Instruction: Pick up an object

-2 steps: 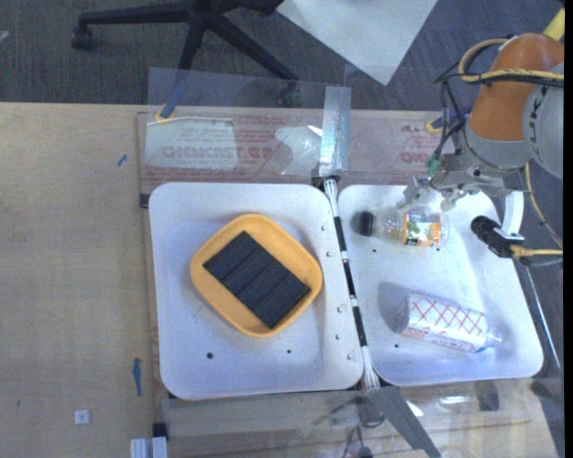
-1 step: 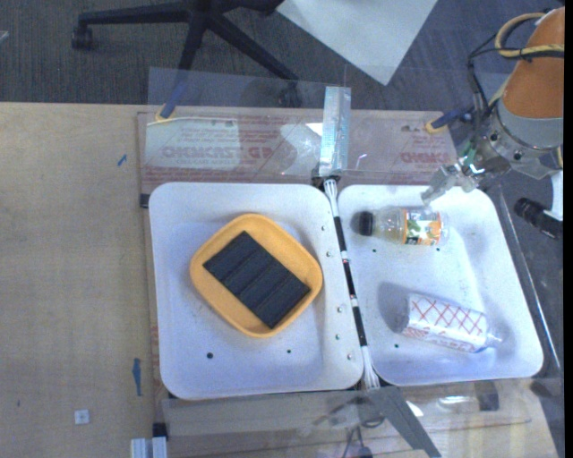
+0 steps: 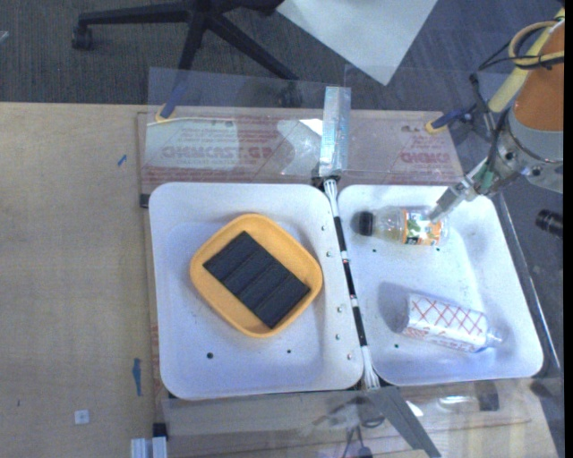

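I saw my gripper [image 3: 440,207] touching the bottle [image 3: 401,224]; its grip I couldn't tell; tube [image 3: 448,323] below.

Office chair base [image 3: 192,27], white sheet [image 3: 363,31]

Bench [image 3: 63,268]: matt pale wood | bins [image 3: 179,358]: smooth white plastic, slight sheen | tray [image 3: 255,273] at 9 o'clock: glossy orange plastic, matt dark ribbed insert | bottle [image 3: 401,225] at 1 o'clock: clear shiny plastic, black cap | tube [image 3: 448,322] at 4 o'clock: white, red lattice print
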Controlling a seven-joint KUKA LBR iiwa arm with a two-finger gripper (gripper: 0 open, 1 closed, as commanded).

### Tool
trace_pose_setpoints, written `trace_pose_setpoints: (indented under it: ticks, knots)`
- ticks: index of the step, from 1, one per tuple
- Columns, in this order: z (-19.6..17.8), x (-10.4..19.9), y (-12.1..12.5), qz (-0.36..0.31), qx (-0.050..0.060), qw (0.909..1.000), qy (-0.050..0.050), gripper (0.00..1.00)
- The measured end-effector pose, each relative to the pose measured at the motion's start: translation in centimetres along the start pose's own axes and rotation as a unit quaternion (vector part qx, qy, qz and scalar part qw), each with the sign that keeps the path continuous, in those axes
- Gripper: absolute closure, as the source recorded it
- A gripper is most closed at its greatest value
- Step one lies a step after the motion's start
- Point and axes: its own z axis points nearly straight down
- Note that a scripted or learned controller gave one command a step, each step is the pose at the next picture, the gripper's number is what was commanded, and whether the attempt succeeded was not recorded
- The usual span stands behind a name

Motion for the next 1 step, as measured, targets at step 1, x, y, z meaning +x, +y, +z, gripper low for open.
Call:
trace_pose_setpoints:
  ticks: [1]
  knots:
    - [13.06, 2.68, 3.59, -0.098, -0.001, 0.9952, -0.001, 0.00]
